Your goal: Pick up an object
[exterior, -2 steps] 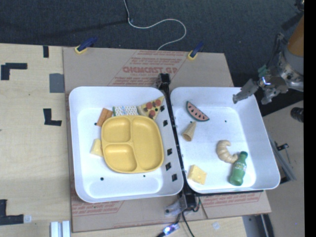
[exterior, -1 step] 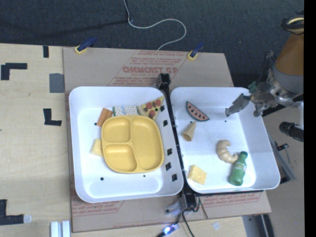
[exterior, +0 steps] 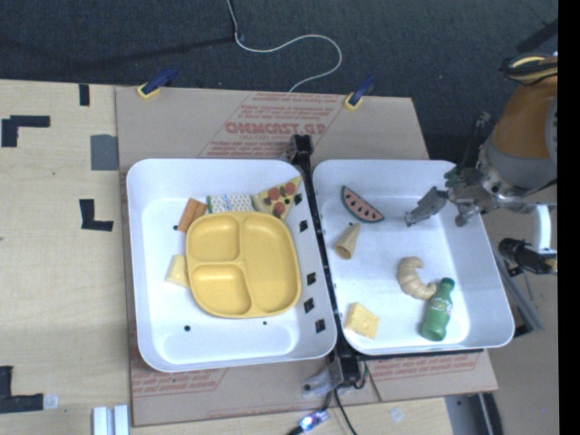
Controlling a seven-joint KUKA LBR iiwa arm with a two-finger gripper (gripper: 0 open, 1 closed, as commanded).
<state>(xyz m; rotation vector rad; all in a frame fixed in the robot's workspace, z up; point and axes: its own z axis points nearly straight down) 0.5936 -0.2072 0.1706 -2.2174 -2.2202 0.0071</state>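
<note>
My gripper (exterior: 442, 210) hovers over the back right part of the right bin (exterior: 471, 243), open, with nothing between its fingers. Left of it lies a watermelon slice (exterior: 362, 205), and a small tan cone (exterior: 347, 239) sits nearer the divider. In front of the gripper rest a croissant (exterior: 415, 277) and a green bottle (exterior: 438, 310). Near the bin's front left lies a yellow cheese wedge (exterior: 362, 320). None of them touches the gripper.
The left bin (exterior: 154, 315) holds a yellow divided plate (exterior: 243, 263), a pizza slice (exterior: 279, 196), an orange piece (exterior: 191, 214) and a pale yellow slice (exterior: 177, 270). A black divider (exterior: 313, 243) runs between the bins. A white cable (exterior: 290, 48) lies behind them.
</note>
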